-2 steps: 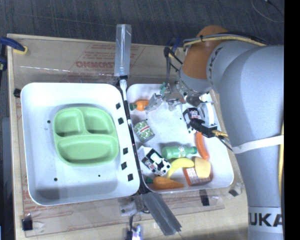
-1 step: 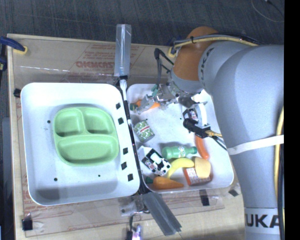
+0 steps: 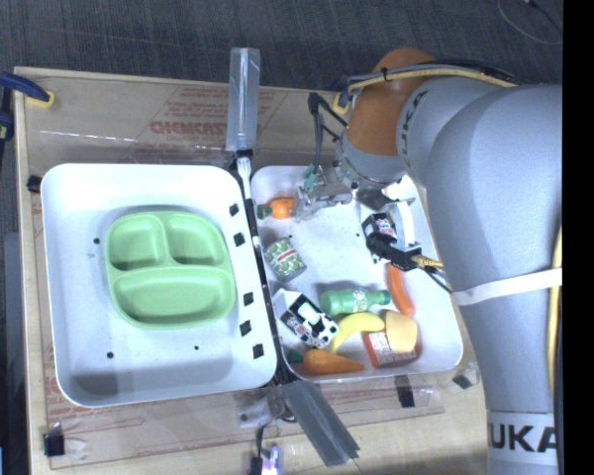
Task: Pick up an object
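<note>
Grey arm [image 3: 495, 196] reaches in from right, wrist bent down, gripper [image 3: 317, 188] low.

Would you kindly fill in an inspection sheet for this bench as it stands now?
Surface: wooden bench bearing left bin and right bin.
Job's things: green bottle, banana, two carrots, small orange piece, all in right bin.
Clutter: green divided tray in left bin.
Grippers: gripper low over right bin's far corner; finger state unclear.
Cables: black cables at wrist.
Surroundings: dark carpet, blue clamps.
</note>
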You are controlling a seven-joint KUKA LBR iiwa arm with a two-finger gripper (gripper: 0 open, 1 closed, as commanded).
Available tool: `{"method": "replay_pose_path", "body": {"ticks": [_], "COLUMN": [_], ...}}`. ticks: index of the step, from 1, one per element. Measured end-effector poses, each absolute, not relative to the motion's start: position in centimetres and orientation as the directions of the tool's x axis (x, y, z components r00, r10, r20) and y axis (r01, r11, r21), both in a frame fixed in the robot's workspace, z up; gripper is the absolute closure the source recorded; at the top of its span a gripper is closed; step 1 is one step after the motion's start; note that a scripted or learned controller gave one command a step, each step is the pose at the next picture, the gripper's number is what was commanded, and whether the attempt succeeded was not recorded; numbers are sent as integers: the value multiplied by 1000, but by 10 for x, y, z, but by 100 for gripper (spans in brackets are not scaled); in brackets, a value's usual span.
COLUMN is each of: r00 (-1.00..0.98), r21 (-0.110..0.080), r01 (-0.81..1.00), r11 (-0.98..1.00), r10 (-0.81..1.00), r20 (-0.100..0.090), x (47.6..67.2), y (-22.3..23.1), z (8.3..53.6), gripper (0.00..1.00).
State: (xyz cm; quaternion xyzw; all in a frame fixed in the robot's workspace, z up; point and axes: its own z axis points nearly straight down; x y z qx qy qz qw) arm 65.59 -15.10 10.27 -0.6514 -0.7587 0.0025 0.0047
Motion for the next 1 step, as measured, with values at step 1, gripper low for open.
{"method": "replay_pose_path", "body": {"ticks": [1], "r00": [41], "r21": [-3], "r01": [999], "r11": [-41], "r10": [999], "r20": [0], "x": [615], "y": [-163], "z": [179], "gripper": [100]}}
